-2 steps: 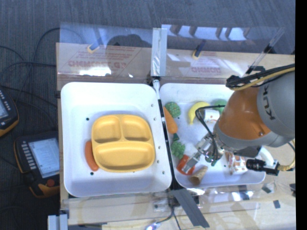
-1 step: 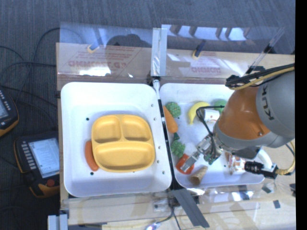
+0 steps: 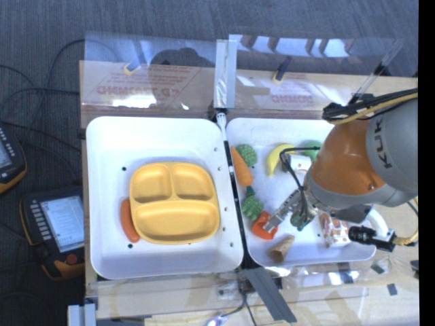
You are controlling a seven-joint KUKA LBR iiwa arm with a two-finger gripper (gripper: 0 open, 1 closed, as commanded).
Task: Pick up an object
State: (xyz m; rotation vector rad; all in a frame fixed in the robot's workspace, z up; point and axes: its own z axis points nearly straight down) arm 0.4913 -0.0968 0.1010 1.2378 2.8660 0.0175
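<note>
My gripper (image 3: 284, 214) hangs low over the front middle of the right bin (image 3: 353, 253), under the arm's orange wrist. Its tip sits right beside a small red toy (image 3: 262, 229), touching or nearly touching it. A green leafy piece (image 3: 253, 205) lies just left of the gripper. Further back are an orange carrot (image 3: 241, 170), a green broccoli piece (image 3: 247, 155) and a yellow banana (image 3: 276, 156). A brown cone (image 3: 280, 248) lies near the front wall, and a white and red packet (image 3: 333, 228) sits to the right, partly under the arm.
The left bin (image 3: 109, 141) holds a yellow divided plate (image 3: 175, 202) with an orange-red sausage (image 3: 127, 221) at its left edge. The divider wall (image 3: 231, 189) between the bins runs close to the carrot. Cables and a handheld pendant (image 3: 54, 223) lie off the bench, left.
</note>
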